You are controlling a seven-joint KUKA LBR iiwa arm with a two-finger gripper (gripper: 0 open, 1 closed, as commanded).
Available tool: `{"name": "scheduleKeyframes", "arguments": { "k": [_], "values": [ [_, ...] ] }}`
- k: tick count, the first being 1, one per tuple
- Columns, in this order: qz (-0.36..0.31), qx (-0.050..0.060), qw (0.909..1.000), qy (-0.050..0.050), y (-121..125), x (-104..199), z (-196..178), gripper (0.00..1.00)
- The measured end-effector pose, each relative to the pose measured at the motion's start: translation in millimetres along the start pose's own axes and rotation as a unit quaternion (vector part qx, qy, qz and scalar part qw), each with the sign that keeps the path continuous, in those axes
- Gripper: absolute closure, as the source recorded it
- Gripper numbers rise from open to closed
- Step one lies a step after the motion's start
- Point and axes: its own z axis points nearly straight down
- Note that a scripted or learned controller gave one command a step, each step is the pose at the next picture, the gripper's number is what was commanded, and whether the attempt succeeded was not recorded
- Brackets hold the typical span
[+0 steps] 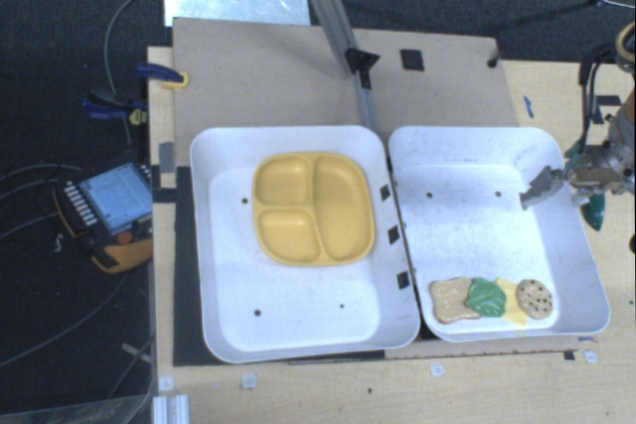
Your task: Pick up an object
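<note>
Brown bench (268, 65), 2 white bins (229, 313) (566, 253) side by side on it

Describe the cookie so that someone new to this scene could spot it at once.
Start at the right-hand white bin and look along its near edge, where a short row of toy food lies. The cookie is the rightmost piece there: a small tan disc with dark specks, beside a yellow piece and a green leafy one.

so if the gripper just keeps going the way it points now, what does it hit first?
The gripper points left across the right bin. That way looks free of objects; it would likely meet the divide between the bins first, then the yellow plate. Its height above the floor is unclear.
</note>
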Motion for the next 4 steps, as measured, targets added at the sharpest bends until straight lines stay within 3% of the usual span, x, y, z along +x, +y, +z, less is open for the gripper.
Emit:
{"name": "scheduleKeyframes", "arguments": {
  "k": [1,3,4],
  "values": [
    [0.001,0.001,1.0000,0.000,8.9,-4.4,48.2,0.00],
    [0.002,0.002,1.0000,0.001,-1.7,-1.1,152.6,0.00],
    [0.002,-0.001,1.0000,0.000,0.1,-1.9,138.9,1.00]
  ]
}}
